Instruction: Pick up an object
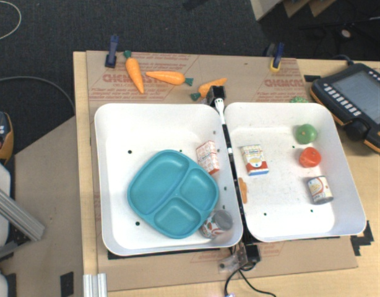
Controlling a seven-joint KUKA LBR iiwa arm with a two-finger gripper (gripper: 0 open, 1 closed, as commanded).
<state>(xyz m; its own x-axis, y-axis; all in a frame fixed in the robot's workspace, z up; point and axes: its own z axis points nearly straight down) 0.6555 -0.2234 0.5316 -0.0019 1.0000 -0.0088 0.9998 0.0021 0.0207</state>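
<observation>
three toy carrots [166, 77] on cardboard; black pendant [356, 98] right.

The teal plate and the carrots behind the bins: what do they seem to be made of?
The plate looks like moulded plastic: one even teal colour, a matte sheen, rounded dividers. The carrots look like toy plastic too, being smooth, uniformly orange with stubby green tops, though rubber can't be ruled out.

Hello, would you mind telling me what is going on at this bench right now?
Nothing is being handled at this moment. The left bin holds a teal divided plate, a small carton and a can. The right bin holds a carton, a green ball, a red ball and a can.
</observation>
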